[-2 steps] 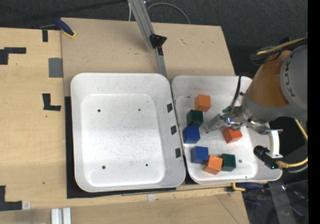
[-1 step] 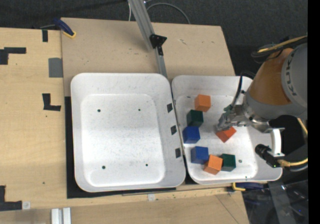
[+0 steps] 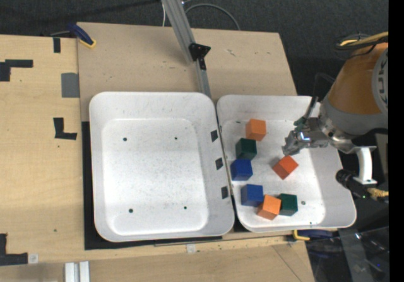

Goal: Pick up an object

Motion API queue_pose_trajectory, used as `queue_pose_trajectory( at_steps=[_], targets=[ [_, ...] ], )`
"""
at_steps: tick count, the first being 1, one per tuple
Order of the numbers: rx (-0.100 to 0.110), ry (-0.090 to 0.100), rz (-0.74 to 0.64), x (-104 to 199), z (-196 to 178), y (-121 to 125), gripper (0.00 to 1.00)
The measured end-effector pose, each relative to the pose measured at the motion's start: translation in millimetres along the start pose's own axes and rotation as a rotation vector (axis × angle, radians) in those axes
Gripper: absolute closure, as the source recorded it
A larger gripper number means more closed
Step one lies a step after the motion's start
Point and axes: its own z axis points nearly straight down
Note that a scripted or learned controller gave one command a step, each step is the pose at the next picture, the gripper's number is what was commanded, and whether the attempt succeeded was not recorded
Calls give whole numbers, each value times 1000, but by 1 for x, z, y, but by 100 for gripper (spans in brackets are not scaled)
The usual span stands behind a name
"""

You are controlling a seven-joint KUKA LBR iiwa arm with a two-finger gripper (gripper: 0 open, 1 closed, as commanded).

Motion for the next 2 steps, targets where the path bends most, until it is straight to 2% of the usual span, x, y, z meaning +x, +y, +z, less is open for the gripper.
queue_pose_trajectory(
  at_steps=[1, 2],
  targets=[
    [1, 0, 0, 0, -47, 1, 100],
    [2, 1, 0, 1, -78, 2, 100]
  ],
)
